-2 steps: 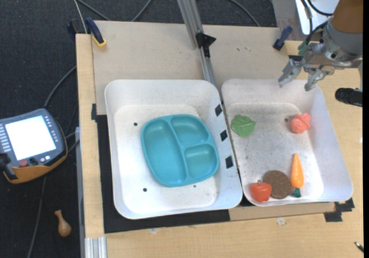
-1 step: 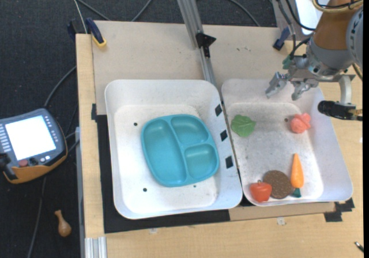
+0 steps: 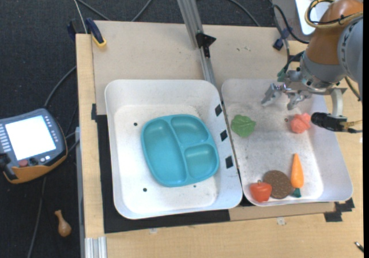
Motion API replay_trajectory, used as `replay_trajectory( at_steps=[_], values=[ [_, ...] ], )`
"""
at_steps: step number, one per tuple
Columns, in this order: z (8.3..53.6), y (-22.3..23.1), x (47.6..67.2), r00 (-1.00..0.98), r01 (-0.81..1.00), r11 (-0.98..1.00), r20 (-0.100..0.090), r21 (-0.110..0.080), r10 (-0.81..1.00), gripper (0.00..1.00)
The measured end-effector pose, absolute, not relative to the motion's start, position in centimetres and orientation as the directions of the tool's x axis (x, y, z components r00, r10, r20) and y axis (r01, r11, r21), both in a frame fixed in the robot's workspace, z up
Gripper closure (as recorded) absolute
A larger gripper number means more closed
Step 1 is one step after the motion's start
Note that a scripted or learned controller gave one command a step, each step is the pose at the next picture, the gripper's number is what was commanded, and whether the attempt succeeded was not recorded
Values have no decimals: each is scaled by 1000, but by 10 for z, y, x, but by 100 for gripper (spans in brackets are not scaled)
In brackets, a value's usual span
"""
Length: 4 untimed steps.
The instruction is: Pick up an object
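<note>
Now approach step: tool (image 3: 283,95) hangs over far end of right bin (image 3: 340,164), fingers spread, holding nothing. Nearest object, pink toy (image 3: 299,124), lies just beside it on bin floor. Next move likely needs shift over toy, descent, closing

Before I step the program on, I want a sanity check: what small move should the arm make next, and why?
Probably shift the end effector toward the pink object and lower it. The end effector hangs over bare floor at the far end of the right bin with nothing between its fingers, and the pink piece lies nearest, apart from the other items.
</note>
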<state>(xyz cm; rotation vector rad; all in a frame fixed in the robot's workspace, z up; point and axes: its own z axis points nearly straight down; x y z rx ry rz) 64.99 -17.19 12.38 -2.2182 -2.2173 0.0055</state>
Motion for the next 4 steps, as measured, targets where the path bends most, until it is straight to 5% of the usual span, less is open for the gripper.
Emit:
replay_trajectory(
  at_steps=[1,2,4],
  values=[
    [84,-171,650,-1,1000,1,0,-3,1000,0],
    [98,-171,652,-2,1000,2,-2,3,1000,100],
    [220,-162,661,-2,1000,2,-2,9,1000,100]
  ],
)
